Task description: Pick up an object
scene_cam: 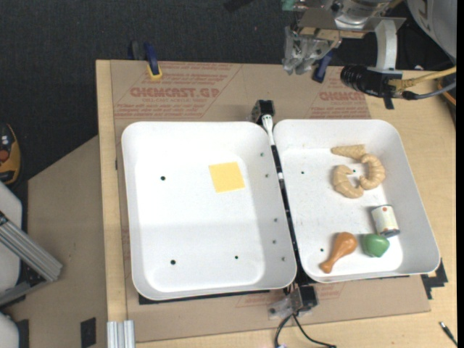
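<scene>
My gripper (303, 60) hangs high above the back edge of the bench, behind the right bin (308, 140), its metal fingers close together with nothing between them. The right bin holds a beige croissant-like piece (349, 151), a curled tan pastry (357, 177), a small white can (383, 220), a green toy fruit (375, 246) and an orange drumstick (338, 250). In the left bin (145, 216) lies a flat yellow square (226, 177).
Both bins rest on a brown board (181, 85) with a blue clamp (151, 59) at its back left. A black clip (263, 110) joins the bins at the back. Cables (377, 80) run at the back right.
</scene>
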Controlling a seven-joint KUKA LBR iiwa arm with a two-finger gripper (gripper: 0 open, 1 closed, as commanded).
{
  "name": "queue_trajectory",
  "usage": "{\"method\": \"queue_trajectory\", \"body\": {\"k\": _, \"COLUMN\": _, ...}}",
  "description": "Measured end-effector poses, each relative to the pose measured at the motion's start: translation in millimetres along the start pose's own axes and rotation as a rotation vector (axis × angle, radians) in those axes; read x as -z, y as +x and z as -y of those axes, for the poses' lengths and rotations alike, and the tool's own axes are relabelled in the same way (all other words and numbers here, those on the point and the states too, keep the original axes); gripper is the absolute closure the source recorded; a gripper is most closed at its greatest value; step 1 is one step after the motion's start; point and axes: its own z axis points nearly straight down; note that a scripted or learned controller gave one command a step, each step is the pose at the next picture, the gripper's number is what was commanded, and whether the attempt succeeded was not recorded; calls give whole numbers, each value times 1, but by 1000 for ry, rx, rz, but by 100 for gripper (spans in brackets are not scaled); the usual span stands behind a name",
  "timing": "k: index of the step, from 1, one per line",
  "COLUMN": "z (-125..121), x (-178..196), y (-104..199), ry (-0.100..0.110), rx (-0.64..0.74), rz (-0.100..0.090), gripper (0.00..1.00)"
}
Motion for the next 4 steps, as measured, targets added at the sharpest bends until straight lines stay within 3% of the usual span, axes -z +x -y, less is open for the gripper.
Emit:
{"method": "queue_trajectory", "body": {"k": 1, "z": -8, "x": -114, "y": 69, "ry": 25, "rx": -3, "rz": 2, "gripper": 100}}
{"method": "queue_trajectory", "body": {"k": 2, "z": 21, "x": 50, "y": 165, "ry": -6, "rx": 2, "rz": -7, "gripper": 100}}
{"method": "queue_trajectory", "body": {"k": 3, "z": 109, "x": -96, "y": 128, "ry": 34, "rx": -13, "rz": 8, "gripper": 100}}
{"method": "queue_trajectory", "body": {"k": 4, "z": 140, "x": -86, "y": 161, "ry": 19, "rx": -5, "rz": 2, "gripper": 100}}
